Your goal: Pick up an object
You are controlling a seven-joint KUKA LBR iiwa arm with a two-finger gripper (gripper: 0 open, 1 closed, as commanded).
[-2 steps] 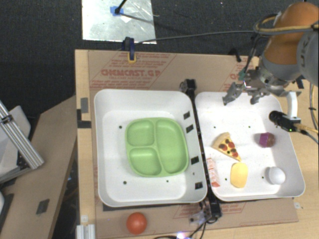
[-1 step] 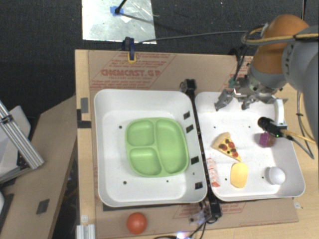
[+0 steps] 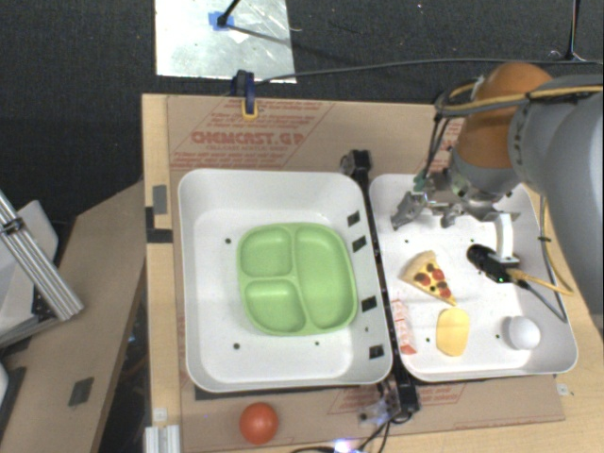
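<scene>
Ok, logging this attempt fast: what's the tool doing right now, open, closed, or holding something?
Tool: over the right white bin's far end, above the toy pizza slice; nothing visibly held; open or closed cannot be told.

Two bins (image 3: 203,253): white plastic, smooth, slight sheen. Green divided tray (image 3: 295,277): smooth plastic, soft gloss. Pizza slice (image 3: 429,275), yellow piece (image 3: 453,331), white egg-like object (image 3: 519,331): smooth moulded plastic look. Bench board (image 3: 250,125): brown cardboard, matt, printed in red. Sheet behind bench (image 3: 224,25): crinkled, reflective, foil-like. Backdrop (image 3: 75,64): dark, matt, cloth-like. Arm shell (image 3: 557,135): grey, smooth, satin; orange band (image 3: 500,111): glossy. Gripper (image 3: 429,208): bare grey metal seen. Orange ball (image 3: 259,422): smooth, slightly shiny.
</scene>
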